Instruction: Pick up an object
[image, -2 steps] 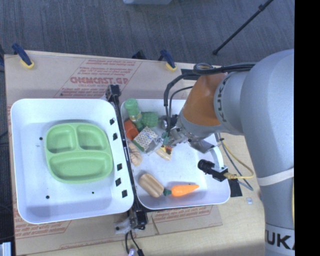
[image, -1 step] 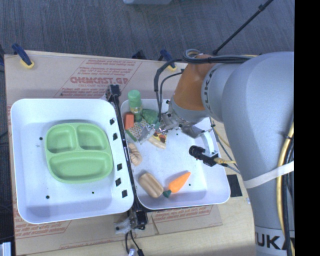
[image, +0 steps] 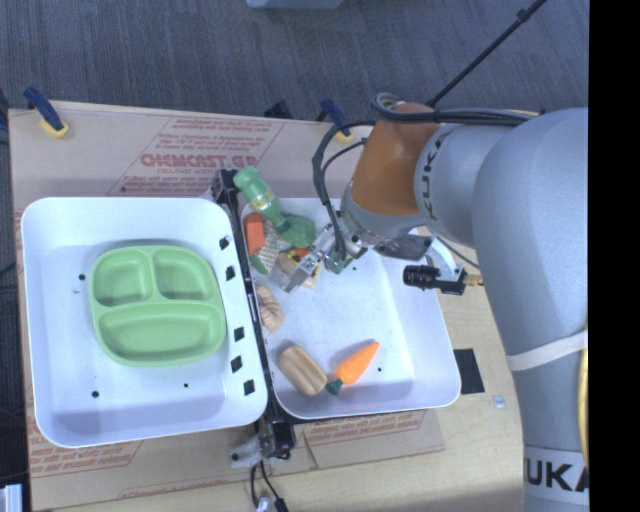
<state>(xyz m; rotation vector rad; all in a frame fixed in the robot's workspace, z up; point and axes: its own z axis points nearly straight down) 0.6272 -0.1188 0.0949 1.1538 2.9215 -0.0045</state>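
My gripper (image: 312, 262) hangs low over the upper left part of the right bin (image: 400, 330), just right of a small pile of toys. The pile holds a green bottle (image: 252, 188), a red-orange piece (image: 255, 235), a dark green leafy piece (image: 296, 230) and a small brownish item right at the gripper's tip, partly hidden by it. Whether anything is gripped cannot be made out. Toward the bin's front lie an orange carrot (image: 357, 363) and a tan bread roll (image: 300, 369). A beige piece (image: 268, 308) rests by the left wall.
The left bin (image: 50, 260) holds a green divided plate (image: 157, 303). A black divider with clips (image: 245, 310) runs between the bins. The grey arm with its orange band (image: 395, 170) covers the right bin's far right corner. Cardboard lies under both bins.
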